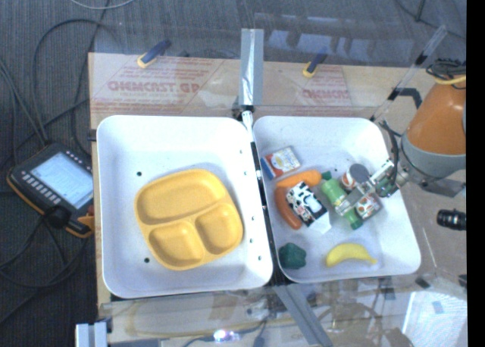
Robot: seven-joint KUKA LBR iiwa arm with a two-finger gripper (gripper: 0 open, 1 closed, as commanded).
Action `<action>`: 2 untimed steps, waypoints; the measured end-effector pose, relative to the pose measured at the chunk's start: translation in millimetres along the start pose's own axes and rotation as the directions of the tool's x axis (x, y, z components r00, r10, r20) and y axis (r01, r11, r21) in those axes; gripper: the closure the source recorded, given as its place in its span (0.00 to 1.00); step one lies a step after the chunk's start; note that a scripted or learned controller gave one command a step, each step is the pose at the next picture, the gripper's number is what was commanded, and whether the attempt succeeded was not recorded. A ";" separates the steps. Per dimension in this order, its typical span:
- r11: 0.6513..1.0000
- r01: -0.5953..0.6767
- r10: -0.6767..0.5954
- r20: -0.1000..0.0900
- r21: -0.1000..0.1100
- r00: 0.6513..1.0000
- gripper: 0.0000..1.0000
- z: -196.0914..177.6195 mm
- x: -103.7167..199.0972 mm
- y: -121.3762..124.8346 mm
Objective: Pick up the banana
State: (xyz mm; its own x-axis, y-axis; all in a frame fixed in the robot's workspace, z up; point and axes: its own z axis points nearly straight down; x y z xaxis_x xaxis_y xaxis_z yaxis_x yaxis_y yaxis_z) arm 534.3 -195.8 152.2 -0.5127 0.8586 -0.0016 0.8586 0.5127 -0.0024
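The gripper [377, 184] hangs low over clutter in the right bin [394, 141], among a green bottle [339, 198] and small cans; its opening and grasp cannot be told. The banana [350, 255] lies apart near the bin's front edge.

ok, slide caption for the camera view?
Gripper over right bin's clutter; banana lies untouched near the front edge.

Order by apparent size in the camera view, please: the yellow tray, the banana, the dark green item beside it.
1. yellow tray, by far the largest
2. banana
3. dark green item, slightly smaller than the banana
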 end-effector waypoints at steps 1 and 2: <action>0.984 0.176 -0.176 -0.006 -0.004 0.984 0.00 34.4 21.8 -44.6; 0.955 0.298 -0.298 0.013 -0.003 0.955 0.00 62.3 61.7 -18.8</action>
State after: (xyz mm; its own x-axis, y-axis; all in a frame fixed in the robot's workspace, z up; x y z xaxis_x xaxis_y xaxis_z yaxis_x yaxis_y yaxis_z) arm 486.4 -152.5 89.9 -0.7450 0.6669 -0.0135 0.6669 0.7451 0.0002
